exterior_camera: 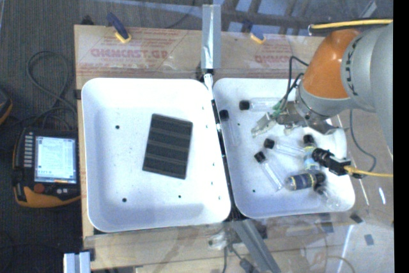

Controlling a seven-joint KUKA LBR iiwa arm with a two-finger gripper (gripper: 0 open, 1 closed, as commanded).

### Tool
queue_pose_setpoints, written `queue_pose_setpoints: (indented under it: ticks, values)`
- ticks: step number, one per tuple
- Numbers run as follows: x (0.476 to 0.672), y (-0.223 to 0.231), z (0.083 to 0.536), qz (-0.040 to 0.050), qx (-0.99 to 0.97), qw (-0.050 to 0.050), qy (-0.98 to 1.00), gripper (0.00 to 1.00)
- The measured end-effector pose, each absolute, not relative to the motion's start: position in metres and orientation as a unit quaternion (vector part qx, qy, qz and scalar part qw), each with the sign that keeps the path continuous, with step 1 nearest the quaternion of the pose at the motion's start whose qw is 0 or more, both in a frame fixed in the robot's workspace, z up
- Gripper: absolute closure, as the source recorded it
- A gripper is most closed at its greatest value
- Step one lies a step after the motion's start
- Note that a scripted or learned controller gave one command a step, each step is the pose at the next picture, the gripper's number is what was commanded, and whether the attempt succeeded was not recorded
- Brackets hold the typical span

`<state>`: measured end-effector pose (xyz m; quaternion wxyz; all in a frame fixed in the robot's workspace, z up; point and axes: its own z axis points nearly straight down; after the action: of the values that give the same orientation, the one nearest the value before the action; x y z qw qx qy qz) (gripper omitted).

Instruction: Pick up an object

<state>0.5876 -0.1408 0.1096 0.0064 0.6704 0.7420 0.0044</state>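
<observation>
Camera view: pincer [263, 125] spread apart, holding nothing, low in the right bin [243, 198].

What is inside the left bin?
One dark ribbed rectangular pad lies flat near the middle of the left bin. Whatever is beneath the pad is covered.

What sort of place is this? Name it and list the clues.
Most likely a robotics lab test cell: a robot arm reaching over two white bins on a bench, a teach pendant on the floor, and loose cables.
</observation>
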Motion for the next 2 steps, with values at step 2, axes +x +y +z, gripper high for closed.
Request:
queue_pose_setpoints:
  ticks: [2]
  values:
    - [0.573, -0.178, 0.093, 0.0067, 0.656, 0.002, 0.755, 0.00]
